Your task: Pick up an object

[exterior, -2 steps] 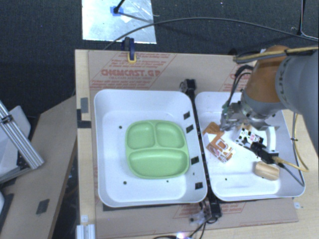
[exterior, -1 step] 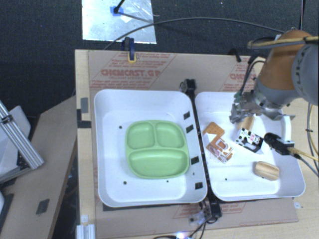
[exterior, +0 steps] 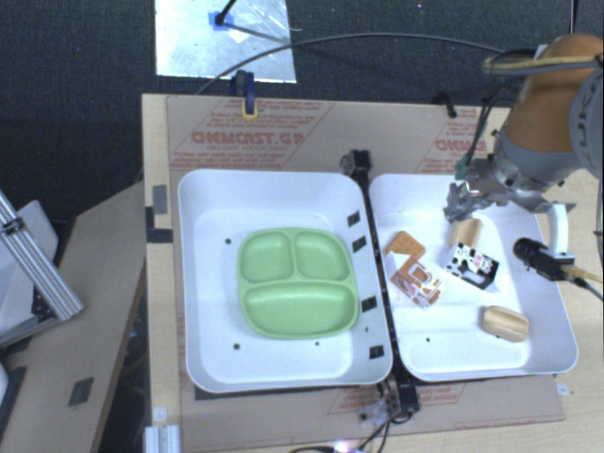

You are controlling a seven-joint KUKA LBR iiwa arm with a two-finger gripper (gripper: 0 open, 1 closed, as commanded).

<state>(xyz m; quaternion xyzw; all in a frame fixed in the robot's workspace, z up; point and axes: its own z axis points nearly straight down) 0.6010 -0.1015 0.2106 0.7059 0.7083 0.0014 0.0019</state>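
My gripper (exterior: pixel 461 204) hangs over the back of the right bin (exterior: pixel 444 355), reaching in from the right. Just below its tip lies a small tan block (exterior: pixel 467 232), close to the gripper; whether they touch I cannot tell. In front of that sits a black-and-white patterned block (exterior: pixel 473 266). An orange wedge (exterior: pixel 407 245) and an orange-and-white piece (exterior: pixel 420 285) lie near the bin's left wall. A rounded wooden block (exterior: pixel 505 323) rests toward the front right.
The left bin (exterior: pixel 208 347) holds a green divided plate (exterior: pixel 297 283). A black hinge strip (exterior: pixel 370 253) runs between the two bins. Brown cardboard (exterior: pixel 283 130) lies under both bins, with a blue clamp (exterior: pixel 246 91) at its back edge.
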